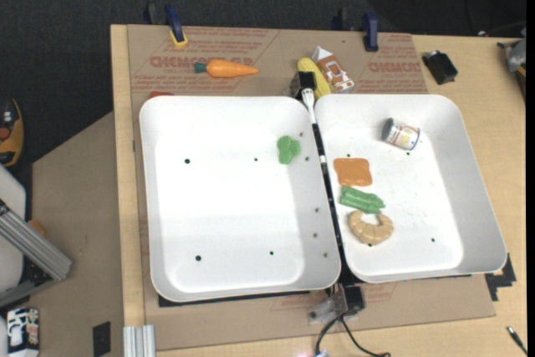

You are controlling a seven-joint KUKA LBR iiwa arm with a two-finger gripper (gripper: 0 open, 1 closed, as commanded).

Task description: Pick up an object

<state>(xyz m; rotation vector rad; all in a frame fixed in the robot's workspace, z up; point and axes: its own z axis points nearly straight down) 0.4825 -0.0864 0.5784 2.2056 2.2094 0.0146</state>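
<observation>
Broccoli point(288, 150) in left bin point(167, 180); can point(401, 134), orange block point(354, 171), pretzel point(370, 226) in right bin point(468, 180); tool state untellable.

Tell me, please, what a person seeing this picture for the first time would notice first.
The two white bins dominate: the left bin holds one small green toy near its right wall. The right bin gathers a small can, an orange block, a green vegetable and a tan pastry. A carrot lies on the cardboard behind them.
</observation>
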